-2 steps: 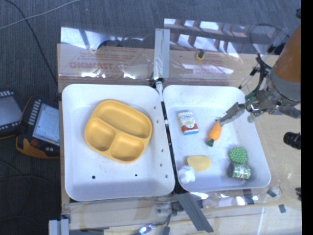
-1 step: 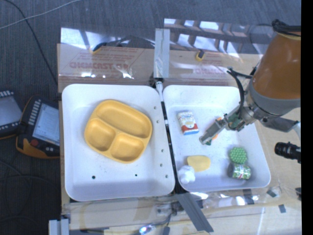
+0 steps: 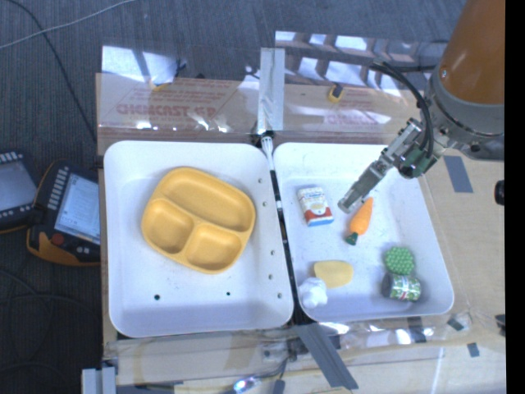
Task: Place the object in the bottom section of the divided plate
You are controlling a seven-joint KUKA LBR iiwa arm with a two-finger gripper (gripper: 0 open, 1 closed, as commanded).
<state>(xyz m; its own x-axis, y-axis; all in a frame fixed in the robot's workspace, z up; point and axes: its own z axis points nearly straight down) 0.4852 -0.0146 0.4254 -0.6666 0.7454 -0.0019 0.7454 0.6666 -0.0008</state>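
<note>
A yellow divided plate (image 3: pixel 198 217) lies in the left bin (image 3: pixel 131 302), with one long section at the top and two smaller ones below. In the right bin (image 3: pixel 435 245) lie an orange toy carrot (image 3: pixel 360 218), a small red-and-white carton (image 3: pixel 314 204), a pale yellow piece (image 3: pixel 333 272), a white crumpled item (image 3: pixel 312 292), a green knobbly ball (image 3: pixel 399 259) and a green can (image 3: pixel 401 287). My gripper (image 3: pixel 358 190) hangs over the right bin, its tip just above the carrot's top end and to the right of the carton. Nothing shows between its fingers.
The two bins meet at a ridge (image 3: pixel 277 220) between plate and objects. A tablet and an orange-cased device (image 3: pixel 66 216) sit on the floor to the left. Taped plastic sheeting (image 3: pixel 246 105) lies behind the bins.
</note>
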